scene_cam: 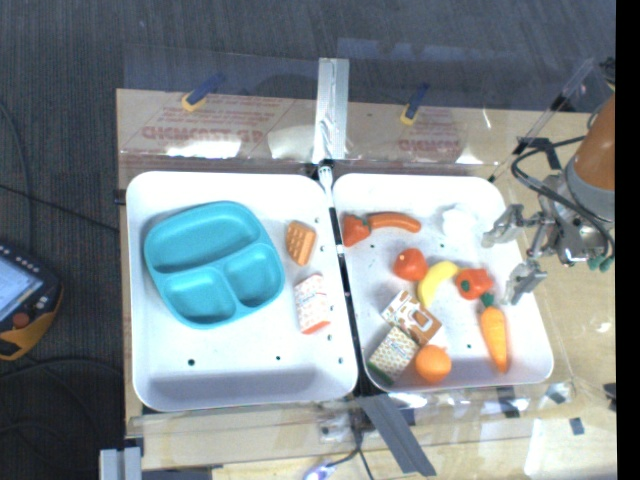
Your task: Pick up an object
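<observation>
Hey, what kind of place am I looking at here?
Probably a robotics lab test bench, not a kitchen: two white bins taped down side by side, plastic toy food such as a carrot, and a robot hand over the right bin.

**One camera, high above the bench, looking down at a slant**

The single camera hangs over the bench [150, 113] and tilts downward, so the far edge sits toward the top of the frame and the near edge toward the bottom. It stands back enough to take in both white bins whole: the left bin [160, 368] and the right bin [470, 190] lie side by side in the middle of the frame. Dark carpet [300, 18] fills the far side and runs down the left. The arm [600, 158] comes in from the right, cut off by the frame's edge there.
</observation>
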Available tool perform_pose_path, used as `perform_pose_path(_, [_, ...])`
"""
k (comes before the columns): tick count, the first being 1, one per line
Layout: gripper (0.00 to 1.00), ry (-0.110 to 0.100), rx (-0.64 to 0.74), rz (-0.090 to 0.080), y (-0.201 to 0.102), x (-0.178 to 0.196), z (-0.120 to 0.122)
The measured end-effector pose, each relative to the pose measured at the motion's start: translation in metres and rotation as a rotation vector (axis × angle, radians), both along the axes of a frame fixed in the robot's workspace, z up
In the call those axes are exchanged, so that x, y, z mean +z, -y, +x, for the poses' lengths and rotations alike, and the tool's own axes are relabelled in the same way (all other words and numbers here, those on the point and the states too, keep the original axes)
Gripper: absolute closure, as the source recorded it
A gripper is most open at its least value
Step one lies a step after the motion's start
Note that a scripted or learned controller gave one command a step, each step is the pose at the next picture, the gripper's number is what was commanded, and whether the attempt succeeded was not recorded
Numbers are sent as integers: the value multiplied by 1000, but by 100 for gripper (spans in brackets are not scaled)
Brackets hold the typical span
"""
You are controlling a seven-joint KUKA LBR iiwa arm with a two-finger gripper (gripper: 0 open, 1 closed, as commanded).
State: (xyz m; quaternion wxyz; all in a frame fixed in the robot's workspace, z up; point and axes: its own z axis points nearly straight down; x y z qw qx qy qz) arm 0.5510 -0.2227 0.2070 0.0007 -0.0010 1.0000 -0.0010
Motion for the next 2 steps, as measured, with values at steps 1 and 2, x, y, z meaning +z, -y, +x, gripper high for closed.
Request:
perform_pose_path(1, [0, 11, 182, -5, -9, -116, -55])
perform_pose_path(2, [0, 14, 179, -8, -31, -116, -55])
